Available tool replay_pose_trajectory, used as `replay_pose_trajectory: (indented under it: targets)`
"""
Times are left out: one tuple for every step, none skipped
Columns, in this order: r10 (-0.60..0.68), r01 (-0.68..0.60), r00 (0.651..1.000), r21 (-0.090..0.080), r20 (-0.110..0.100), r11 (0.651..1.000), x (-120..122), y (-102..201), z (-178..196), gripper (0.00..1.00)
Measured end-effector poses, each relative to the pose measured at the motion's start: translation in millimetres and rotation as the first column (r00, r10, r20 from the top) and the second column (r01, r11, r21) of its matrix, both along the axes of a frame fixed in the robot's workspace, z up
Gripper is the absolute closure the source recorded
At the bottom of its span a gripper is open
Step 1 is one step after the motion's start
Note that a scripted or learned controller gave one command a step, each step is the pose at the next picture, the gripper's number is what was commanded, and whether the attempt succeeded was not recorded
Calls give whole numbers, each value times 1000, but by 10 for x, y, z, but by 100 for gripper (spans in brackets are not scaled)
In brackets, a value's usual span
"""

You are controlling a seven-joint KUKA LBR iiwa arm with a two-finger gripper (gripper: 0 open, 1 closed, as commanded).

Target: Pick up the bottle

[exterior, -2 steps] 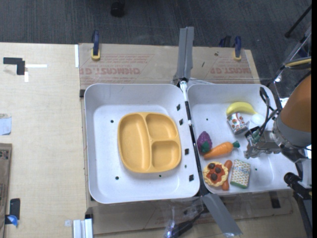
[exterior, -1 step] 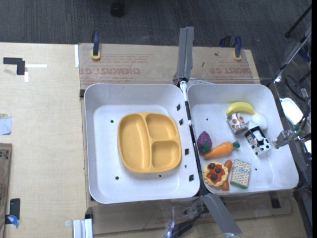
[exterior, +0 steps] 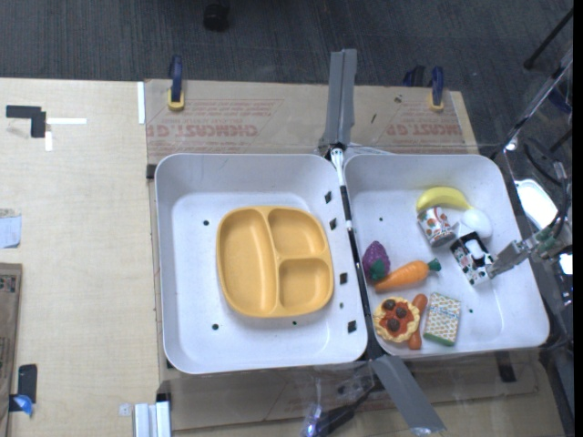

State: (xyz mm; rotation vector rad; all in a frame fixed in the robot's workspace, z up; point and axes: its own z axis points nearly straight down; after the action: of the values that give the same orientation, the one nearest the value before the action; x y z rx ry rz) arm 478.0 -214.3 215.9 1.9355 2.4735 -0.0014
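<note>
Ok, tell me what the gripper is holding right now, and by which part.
Cannot be told: the gripper sits against the black-and-white bottle in the right bin, but the contact is too small to confirm a hold.

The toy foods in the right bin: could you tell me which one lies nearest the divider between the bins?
The purple grape bunch; it sits closest to the divider, left of the carrot, the pizza slice and the banana.
</note>
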Motion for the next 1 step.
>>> replay_pose_trajectory:
  targets:
    - [-82,82,997,-1,0,997,5,-81,1281,0]
